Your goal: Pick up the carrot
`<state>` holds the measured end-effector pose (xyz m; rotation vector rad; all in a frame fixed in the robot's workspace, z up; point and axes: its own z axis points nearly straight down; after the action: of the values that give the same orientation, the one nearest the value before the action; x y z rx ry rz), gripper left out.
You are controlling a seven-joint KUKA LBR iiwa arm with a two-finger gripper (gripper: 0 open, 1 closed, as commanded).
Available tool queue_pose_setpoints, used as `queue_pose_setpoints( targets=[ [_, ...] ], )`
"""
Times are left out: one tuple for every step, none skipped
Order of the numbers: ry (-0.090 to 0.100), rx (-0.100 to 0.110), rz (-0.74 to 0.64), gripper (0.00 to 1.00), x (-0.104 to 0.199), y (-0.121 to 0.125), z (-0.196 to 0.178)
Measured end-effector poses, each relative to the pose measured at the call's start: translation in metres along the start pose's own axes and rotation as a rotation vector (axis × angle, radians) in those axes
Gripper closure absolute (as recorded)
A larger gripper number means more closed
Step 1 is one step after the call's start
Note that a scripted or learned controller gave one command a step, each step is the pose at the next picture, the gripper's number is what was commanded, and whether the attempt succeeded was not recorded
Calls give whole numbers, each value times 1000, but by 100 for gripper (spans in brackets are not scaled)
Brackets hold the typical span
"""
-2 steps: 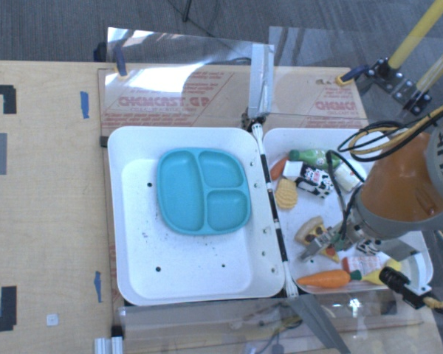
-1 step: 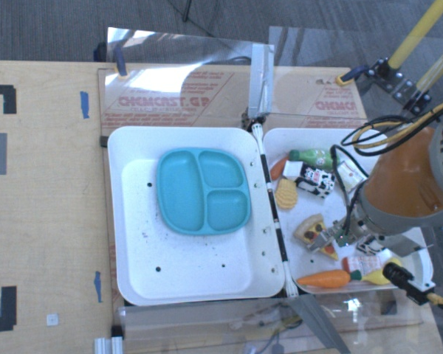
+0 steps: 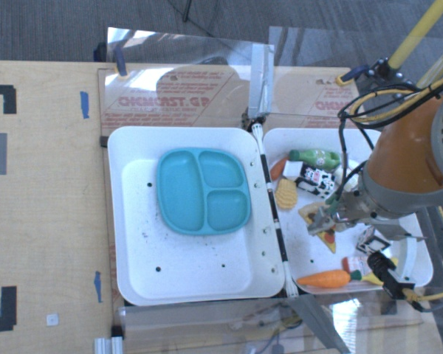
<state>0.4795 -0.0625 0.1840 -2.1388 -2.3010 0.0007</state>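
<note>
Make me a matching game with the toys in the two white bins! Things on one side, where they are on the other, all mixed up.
Things:
1. carrot
2. teal divided plate
3. green toy
4. round waffle cookie

Places:
A. alone in the left bin
B. near edge of the right bin
C. far end of the right bin
D. right bin, beside the wall between the bins

Pairs: 1-B, 2-A, 3-C, 4-D

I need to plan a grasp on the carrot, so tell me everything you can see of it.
The carrot is orange, smooth and plastic-looking, with a green stub at its right end. It lies flat, about parallel to the near wall of the right bin, tip pointing left toward the divider. The gripper is above it in the view, apart from it.
</note>
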Motion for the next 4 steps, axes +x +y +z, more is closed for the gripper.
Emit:
queue_pose_setpoints(
  targets=[
    [-1, -1, -49, 100, -38, 22, -57],
    [-1, -1, -49, 0, -38, 22, -57],
    [-2, -11, -265, 0, -41, 11, 95],
    [-12, -19, -261, 100, -44, 13, 84]
  ],
)
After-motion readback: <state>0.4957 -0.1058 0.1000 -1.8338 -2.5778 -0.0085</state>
